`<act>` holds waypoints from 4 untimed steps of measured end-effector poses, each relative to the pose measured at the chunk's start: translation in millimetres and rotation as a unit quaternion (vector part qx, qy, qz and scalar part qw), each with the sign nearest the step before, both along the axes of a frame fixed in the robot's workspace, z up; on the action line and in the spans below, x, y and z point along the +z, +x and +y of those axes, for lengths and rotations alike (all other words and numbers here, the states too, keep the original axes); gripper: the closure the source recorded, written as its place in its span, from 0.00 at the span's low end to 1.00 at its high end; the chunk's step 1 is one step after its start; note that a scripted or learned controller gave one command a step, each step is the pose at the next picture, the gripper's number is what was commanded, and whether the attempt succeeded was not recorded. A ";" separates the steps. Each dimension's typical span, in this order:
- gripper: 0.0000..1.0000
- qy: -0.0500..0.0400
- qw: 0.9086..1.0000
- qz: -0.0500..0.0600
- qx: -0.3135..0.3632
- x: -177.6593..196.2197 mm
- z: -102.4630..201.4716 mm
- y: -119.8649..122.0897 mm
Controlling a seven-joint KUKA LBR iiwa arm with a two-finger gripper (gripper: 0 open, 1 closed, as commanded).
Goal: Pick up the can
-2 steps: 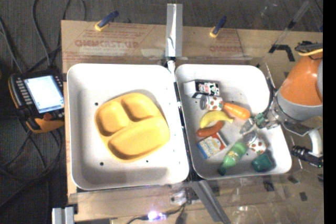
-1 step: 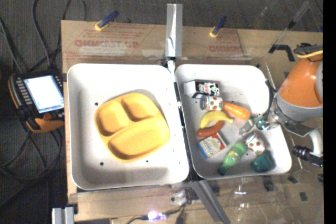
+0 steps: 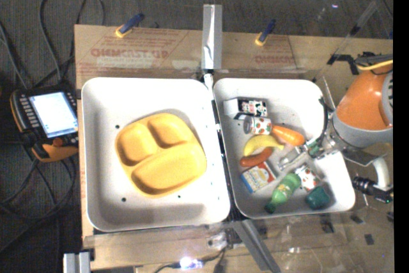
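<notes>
Can [image 3: 257,125]: lying on its side in the upper middle of the right bin [image 3: 300,87], just below a small black-and-white carton [image 3: 252,106] and touching the left end of a carrot [image 3: 288,135]. Banana [image 3: 261,146] and red sausage [image 3: 254,158]: lying just below the can, the sausage resting against a small blue-and-white box [image 3: 258,179]. Green bottle [image 3: 282,191]: lying slantwise near the front wall, beside a dark green cup [image 3: 318,198] and a small red-and-white packet [image 3: 307,177]. Claw [image 3: 299,155]: reaching in from the right over the middle of this bin, hanging between the carrot and the bottle, apart from the can; whether it is spread or pressed together I cannot tell. Left bin [image 3: 96,137]: holding a yellow divided plate [image 3: 161,153]. Both bins are sitting side by side on the tabletop [image 3: 147,51].
</notes>
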State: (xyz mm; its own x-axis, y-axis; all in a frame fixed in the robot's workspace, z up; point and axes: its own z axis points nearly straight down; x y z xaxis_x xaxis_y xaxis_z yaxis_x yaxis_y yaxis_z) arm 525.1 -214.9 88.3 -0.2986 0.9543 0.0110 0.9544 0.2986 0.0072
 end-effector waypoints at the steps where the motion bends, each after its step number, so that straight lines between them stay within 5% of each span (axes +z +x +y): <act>1: 0.00 -0.006 0.999 -0.010 0.045 1.8 -2.3 -30.7; 2: 0.00 -0.009 0.978 -0.004 0.208 0.4 -9.3 -14.7; 3: 1.00 -0.007 0.978 -0.007 0.207 7.8 -8.7 -12.2; 4: 1.00 -0.006 0.992 0.003 0.127 102.4 10.1 13.4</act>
